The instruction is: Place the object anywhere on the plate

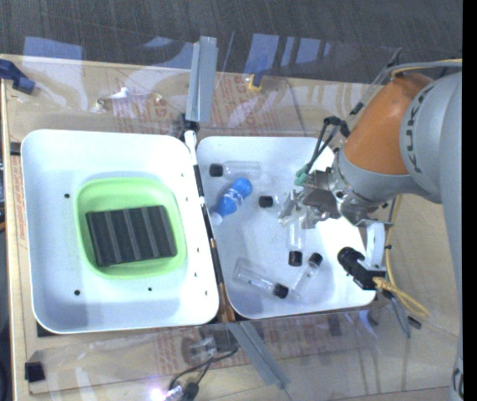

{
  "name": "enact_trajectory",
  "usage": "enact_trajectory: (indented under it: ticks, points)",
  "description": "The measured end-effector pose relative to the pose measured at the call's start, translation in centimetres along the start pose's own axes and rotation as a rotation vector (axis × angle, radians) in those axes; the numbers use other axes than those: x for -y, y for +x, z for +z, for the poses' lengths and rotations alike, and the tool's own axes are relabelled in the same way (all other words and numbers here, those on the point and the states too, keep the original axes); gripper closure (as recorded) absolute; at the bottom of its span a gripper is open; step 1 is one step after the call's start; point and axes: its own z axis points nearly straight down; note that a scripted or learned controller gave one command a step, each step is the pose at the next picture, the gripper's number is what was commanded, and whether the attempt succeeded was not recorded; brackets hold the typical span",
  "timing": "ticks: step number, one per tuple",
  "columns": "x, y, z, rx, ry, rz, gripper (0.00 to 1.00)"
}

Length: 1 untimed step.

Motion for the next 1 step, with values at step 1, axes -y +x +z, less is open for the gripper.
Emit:
enact_trajectory:
  ticks: [1]
  points:
    - [0.0,-0.01,0.0,0.0,0.0,0.0,0.0]
